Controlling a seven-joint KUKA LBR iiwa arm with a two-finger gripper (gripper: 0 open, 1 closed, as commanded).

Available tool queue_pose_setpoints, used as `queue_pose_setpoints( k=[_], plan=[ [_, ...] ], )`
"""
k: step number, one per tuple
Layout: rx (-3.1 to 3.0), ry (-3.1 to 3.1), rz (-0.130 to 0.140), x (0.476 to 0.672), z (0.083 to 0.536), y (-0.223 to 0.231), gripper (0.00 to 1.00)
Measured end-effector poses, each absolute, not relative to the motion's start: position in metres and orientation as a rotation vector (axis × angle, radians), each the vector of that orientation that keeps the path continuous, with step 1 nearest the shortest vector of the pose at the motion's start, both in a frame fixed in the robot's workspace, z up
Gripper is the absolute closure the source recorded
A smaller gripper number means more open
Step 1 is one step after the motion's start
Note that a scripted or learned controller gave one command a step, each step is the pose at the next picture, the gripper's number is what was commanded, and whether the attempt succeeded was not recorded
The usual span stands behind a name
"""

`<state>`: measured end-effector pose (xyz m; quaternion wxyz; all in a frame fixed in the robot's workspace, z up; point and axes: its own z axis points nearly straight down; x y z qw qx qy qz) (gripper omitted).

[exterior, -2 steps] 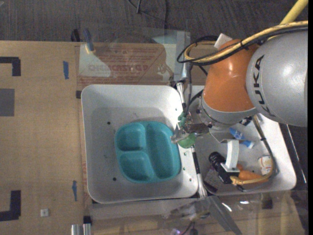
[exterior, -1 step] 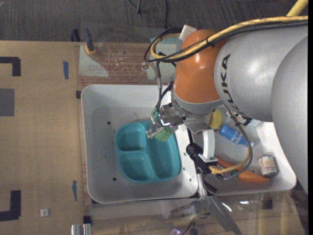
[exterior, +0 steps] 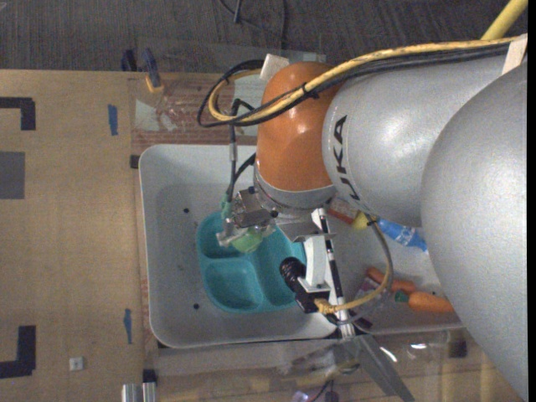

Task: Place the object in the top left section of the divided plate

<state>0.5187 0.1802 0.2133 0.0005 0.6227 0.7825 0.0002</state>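
Look first at the pale green object: it sits right under the gripper, over the edge of the teal divided plate, at the section nearest the arm's wrist. You can see a bit of green peeking out below the metal of the gripper, but you cannot tell whether it is pinched or merely lying there, so treat the grasp as unproven. The plate lies in the white bin, toward the bin's middle, with its other two sections open and bare beside the green object. The arm's orange band hangs straight above the plate, which suggests a vertical approach meant to drop the object cleanly inside one section's walls. Beyond the plate, past the arm, an orange carrot-like thing and a blue item lie in the neighbouring bin, well apart from the plate.
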Motion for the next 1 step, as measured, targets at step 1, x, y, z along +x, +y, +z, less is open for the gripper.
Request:
queue_pose_setpoints(
  k=[1],
  plan=[
    [1.880,2.520,-0.004,0.4797,0.2316,0.1747,1.00]
  ],
)
